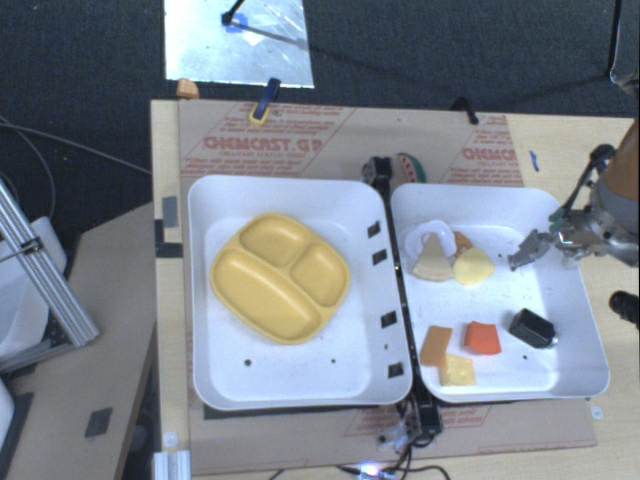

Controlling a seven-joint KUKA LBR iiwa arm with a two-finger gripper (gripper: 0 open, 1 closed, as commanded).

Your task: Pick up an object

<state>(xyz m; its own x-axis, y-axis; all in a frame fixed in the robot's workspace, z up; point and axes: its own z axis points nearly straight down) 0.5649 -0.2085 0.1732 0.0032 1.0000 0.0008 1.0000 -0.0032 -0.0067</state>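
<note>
My gripper [523,254] reaches in from the right over the right bin [570,368], near its right wall, and I see nothing held in it. To its left lie a pale yellow round piece [474,266], a beige wedge [432,264] and a white ring-shaped piece [432,235], close together. Below the gripper rests a small black object [532,328]. Toward the bin's front sit a red-orange block [482,338], a tan-orange block [435,345] and a yellow block [458,370].
The left bin [215,368] holds a yellow divided plate [279,276]. Black clips [384,288] line the wall between the bins. Cardboard [300,143] lies under both bins, with a shiny sheet [240,28] beyond. A metal frame [40,268] stands at left.
</note>
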